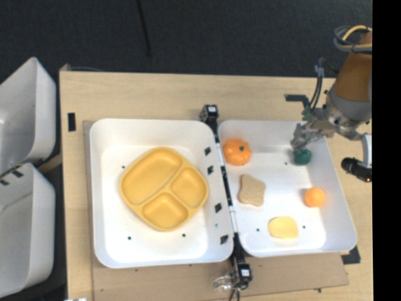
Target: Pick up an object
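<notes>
- You see the grey two-finger gripper (302,144) low over the far right part of the right shallow white bin (335,227), directly above a small dark-green rounded object (302,157).
- Whether it is clenched or released, you cannot tell; the green object sits right at its tip, touching or nearly so.
- In the same bin you have an orange pumpkin-shaped toy (237,152) by the divider, a tan slice of toy bread (252,190), a small orange ball (315,197) and a pale yellow oval piece (283,227).
- The left shallow white bin (103,243) holds a yellow plastic three-compartment plate (164,188).
</notes>
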Robot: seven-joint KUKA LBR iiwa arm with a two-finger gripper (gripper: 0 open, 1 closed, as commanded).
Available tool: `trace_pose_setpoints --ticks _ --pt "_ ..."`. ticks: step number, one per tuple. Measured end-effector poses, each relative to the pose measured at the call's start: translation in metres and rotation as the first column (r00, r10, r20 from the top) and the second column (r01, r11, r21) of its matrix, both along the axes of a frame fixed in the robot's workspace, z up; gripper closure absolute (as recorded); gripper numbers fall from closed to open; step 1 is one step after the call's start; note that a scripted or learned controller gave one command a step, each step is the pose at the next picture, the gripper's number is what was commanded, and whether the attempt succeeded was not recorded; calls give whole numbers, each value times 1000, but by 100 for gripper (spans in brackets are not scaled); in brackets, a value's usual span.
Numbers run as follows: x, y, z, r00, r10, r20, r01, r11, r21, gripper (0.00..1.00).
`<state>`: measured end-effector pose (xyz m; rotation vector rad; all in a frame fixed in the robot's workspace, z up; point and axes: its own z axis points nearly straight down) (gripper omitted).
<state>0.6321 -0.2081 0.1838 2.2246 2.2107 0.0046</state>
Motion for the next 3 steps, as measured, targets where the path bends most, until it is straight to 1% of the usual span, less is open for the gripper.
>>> trace_pose_setpoints --ticks 1,2,3 --pt "1 -1 30 1000 4 -1 -4 1000 1 100" --pt "-10 56 28 1000 12 -5 -12 1000 2 100" --pt "-23 110 43 1000 13 -4 -13 1000 4 100"
